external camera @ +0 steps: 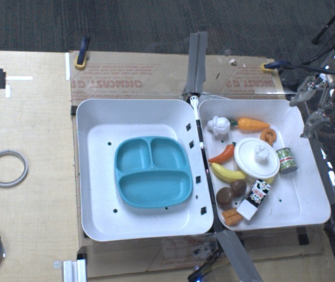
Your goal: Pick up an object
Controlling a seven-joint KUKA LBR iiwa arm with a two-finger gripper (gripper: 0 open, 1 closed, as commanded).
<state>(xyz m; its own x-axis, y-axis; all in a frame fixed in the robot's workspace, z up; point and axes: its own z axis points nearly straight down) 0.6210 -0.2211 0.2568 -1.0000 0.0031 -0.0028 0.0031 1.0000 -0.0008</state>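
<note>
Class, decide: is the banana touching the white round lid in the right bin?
Touching. The camera view shows the banana tucked against the white lid's lower-left rim, no gap between.

You find arm [327, 107] just beyond upper right corner of right bin [300, 201]. Your view of it: pale grey and silver metal parts, angular, with small brackets and links crowded together and bright glints on edges. Thin black cables [332, 17] slant in from above that corner; another black line runs level past bin's far rim. Dark slender strut [327, 163] lies along bin's right rim, with pale reflective patches on it. Finer detail is blurred; screws and markings too small for you to tell.
</note>
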